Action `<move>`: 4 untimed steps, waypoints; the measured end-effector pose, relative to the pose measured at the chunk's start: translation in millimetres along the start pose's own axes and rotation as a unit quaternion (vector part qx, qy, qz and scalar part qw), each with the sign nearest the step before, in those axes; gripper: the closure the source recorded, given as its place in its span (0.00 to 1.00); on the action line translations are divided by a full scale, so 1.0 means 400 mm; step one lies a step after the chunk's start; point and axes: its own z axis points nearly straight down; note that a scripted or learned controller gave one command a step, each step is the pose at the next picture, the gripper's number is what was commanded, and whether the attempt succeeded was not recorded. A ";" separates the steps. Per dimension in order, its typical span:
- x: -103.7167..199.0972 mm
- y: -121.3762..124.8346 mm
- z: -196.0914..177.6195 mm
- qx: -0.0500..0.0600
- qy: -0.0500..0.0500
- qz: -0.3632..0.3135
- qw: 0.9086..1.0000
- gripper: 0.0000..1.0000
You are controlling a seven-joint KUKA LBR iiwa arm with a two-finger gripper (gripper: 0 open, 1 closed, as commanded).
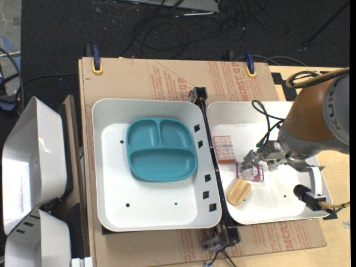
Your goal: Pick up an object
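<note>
the gripper (255, 163) sits low in the right bin (245, 111), its fingers down at a small purple-and-white packet (251, 172); whether they grip it i cannot tell; a tan block (238, 192) lies just below-left; a teal plate (161, 149) fills the left bin (111, 204).

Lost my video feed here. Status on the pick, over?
Hand low in right bin, over the pink-and-white packet; no grasp seen. Tan block and small red-print box close by. Teal tray sits in left bin.

I see the gripper (251, 161) low in the right bin (239, 114), over a purple packet (251, 172); tan block (238, 192) just beside; teal plate (161, 149) left bin (105, 149).
</note>
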 end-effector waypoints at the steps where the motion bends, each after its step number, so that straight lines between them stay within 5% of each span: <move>1: -0.002 0.005 -0.035 -0.003 -0.001 0.001 1.000 1.00; 4: 0.035 0.004 -0.436 -0.006 -0.002 -0.003 1.000 1.00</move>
